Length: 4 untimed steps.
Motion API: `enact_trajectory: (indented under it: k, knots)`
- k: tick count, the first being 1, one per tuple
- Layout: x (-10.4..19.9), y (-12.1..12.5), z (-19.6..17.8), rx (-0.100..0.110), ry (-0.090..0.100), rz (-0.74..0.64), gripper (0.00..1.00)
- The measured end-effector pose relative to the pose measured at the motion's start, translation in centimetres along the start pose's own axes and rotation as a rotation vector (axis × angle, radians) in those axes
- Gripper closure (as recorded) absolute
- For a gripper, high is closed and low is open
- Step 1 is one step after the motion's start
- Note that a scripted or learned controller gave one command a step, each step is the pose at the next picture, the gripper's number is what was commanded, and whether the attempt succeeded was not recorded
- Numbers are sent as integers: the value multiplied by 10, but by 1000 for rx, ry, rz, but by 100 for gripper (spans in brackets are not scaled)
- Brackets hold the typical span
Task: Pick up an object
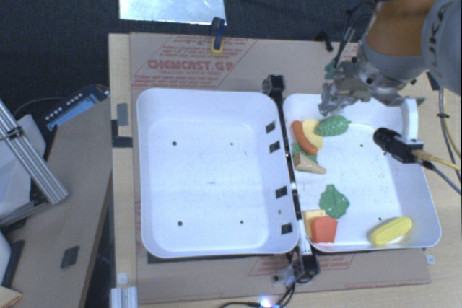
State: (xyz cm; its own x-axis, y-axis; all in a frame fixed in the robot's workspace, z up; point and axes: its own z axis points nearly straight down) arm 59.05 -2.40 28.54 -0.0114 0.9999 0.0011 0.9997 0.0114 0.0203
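A yellow toy lies well below the pincer. The pincer hovers just above a green leaf; its state I cannot tell.

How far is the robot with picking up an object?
Done: the pincer has reached the right bin, by the green toy near its far edge. In hand: nothing visibly lifted. Left: grasp and raise one item; the yellow toy and orange block lie untouched.
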Motion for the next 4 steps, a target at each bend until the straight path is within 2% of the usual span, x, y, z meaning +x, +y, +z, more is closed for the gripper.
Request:
enact_trajectory:
  k: [1,2,3,4]
  knots:
    - [54,28,-154,-3,1,0,100]
    - [25,84,-198,10,-3,11,100]
    - [86,79,-52,32,1,2,100]
    - [105,-34,110,42,-1,10,100]
